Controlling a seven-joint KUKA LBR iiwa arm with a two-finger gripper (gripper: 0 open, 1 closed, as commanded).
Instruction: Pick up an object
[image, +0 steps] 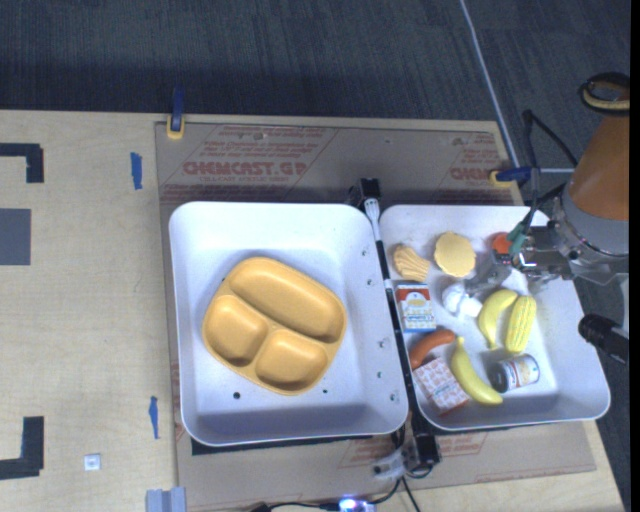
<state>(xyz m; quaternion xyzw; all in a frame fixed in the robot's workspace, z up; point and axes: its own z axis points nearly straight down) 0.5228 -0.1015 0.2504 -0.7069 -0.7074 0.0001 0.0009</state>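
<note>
The right bin (590, 395) holds several small toy foods. Among them are a banana (472, 375), a corn cob (520, 322), a yellow pear-like piece (493, 312), a small can (515, 372), a round yellow disc (454, 254), a ridged tan pastry (411, 262), a red-and-white carton (415, 306) and a white lump (456, 298). My gripper (503, 266) reaches in from the right and hangs low over the bin's upper middle, just above the pear-like piece and right of the disc. A red and green item (503, 241) lies right behind it.
The left bin (190, 260) holds a yellow three-compartment tray (274, 322). An orange sausage-like piece (432, 344) and a red-patterned packet (440, 385) lie near the right bin's left wall. The grey arm with its orange band (605, 175) stands over the bin's right edge.
</note>
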